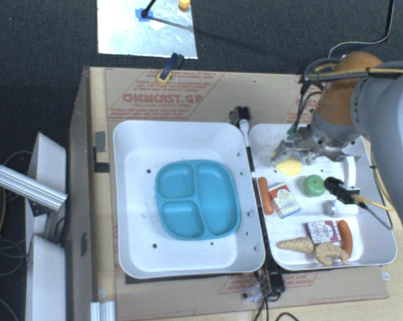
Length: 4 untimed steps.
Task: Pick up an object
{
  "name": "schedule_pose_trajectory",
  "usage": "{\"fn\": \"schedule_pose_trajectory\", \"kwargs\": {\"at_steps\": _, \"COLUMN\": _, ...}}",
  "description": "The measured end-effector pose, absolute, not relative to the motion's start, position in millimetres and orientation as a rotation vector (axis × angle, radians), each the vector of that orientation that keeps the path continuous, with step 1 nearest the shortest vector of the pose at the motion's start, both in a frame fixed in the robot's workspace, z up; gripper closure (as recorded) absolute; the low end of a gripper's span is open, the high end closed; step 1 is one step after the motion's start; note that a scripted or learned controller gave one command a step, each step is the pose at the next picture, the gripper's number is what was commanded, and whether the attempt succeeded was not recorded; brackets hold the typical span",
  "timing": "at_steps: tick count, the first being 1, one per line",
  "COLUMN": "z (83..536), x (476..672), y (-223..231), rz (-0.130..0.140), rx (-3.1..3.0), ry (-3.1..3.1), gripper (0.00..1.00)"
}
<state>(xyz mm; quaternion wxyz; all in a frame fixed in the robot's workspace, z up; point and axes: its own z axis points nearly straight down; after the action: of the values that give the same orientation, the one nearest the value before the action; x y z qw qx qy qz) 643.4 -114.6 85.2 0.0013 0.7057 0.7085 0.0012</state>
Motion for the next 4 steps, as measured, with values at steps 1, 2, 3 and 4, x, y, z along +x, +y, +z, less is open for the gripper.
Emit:
{"fn": "schedule_pose_trajectory", "kwargs": {"at_steps": 1, "z": 84.7, "x": 615.1, "y": -124.7, "rz": 0.001, "rx": 2.218, "ry": 2.222, "gripper": 0.0}}
{"fn": "schedule_pose_trajectory", "kwargs": {"at_steps": 2, "z": 85.1, "x": 669.4, "y": -137.5, "rz": 0.003, "rx": 2.214, "ry": 2.224, "gripper": 0.0}}
{"fn": "schedule_pose_trajectory", "kwargs": {"at_steps": 3, "z": 84.6, "x": 613.3, "y": -141.3, "rz": 0.001, "rx": 2.218, "ry": 2.223, "gripper": 0.0}}
{"fn": "schedule_pose_trajectory", "kwargs": {"at_steps": 4, "z": 84.5, "x": 593.0, "y": -156.2, "rz": 0.0, "rx": 2.22, "ry": 2.222, "gripper": 0.0}}
